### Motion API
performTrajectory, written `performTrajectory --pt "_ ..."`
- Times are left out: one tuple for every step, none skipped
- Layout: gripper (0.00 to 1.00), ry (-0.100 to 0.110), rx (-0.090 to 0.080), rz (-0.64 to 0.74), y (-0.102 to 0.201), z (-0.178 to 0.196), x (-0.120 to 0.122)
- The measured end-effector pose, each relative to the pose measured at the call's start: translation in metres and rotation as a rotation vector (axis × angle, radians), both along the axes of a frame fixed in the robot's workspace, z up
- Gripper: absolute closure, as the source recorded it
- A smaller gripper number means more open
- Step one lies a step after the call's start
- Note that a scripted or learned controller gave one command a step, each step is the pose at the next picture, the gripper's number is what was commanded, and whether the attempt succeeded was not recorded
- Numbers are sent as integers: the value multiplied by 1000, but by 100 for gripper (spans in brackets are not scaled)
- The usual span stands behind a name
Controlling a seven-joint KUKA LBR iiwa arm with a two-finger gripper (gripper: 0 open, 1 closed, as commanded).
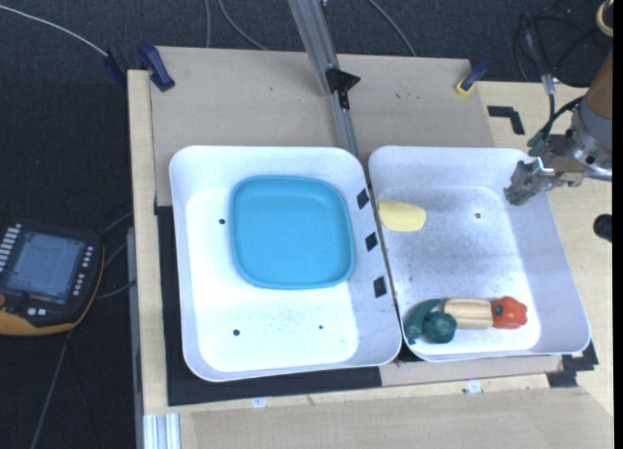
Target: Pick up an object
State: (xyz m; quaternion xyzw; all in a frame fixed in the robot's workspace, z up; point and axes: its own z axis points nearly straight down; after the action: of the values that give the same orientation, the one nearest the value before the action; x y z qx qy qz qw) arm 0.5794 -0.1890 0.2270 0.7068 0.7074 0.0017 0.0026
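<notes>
The right bin [545, 243] holds a yellow lemon-shaped piece [401, 215] near its left wall. Along its front wall lie a dark green round piece [431, 325], a tan stick-like piece [468, 314] and a red piece [509, 313], close together in a row. My gripper [526, 183] hangs over the bin's right rear corner, far from all of these, with nothing seen between its fingers. The left bin [195, 243] carries a blue square plate [292, 231].
A metal pole [316, 38] slants from the top down to the gap between the bins. A handheld pendant [44, 272] lies on the floor at left. Blue and yellow clamps [156, 65] hold the board's rear corners. Cables run across the dark floor.
</notes>
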Motion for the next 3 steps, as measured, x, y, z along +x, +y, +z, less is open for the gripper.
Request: performTrajectory --pt "100 5 1 -1 0 1 0" --pt "100 6 2 4 54 -7 9" --pt "100 5 3 5 112 -4 29"
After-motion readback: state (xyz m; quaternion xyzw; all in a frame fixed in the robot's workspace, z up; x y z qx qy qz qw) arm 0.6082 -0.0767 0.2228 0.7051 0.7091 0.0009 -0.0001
